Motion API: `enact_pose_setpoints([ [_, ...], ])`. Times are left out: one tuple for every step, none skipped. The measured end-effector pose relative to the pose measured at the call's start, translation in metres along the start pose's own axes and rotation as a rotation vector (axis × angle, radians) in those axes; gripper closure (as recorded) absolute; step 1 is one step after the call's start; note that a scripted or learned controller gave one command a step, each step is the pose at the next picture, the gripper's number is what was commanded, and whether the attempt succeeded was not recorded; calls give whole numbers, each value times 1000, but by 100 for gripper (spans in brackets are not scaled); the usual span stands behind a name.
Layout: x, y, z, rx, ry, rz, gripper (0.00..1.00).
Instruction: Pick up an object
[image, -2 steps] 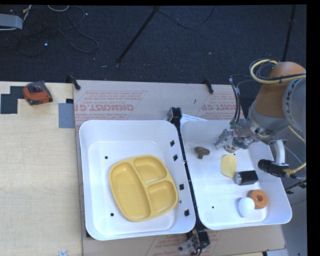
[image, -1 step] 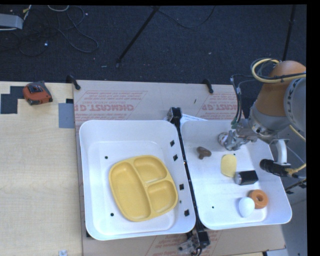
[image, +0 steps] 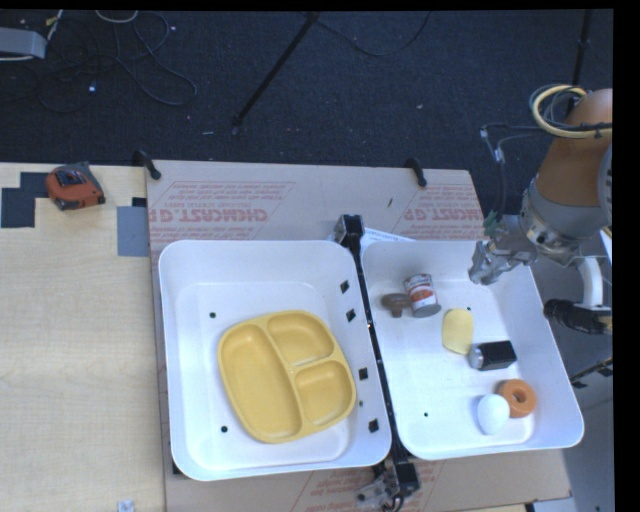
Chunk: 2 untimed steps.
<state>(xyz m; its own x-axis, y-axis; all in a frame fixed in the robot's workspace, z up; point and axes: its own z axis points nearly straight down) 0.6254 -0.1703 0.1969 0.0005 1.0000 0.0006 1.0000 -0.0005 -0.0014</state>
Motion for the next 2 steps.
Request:
enact_pose_setpoints([
  [-1,1,-30,1,0,-2,100],
  [-2,2,-90,-1,-1,-3,100],
])
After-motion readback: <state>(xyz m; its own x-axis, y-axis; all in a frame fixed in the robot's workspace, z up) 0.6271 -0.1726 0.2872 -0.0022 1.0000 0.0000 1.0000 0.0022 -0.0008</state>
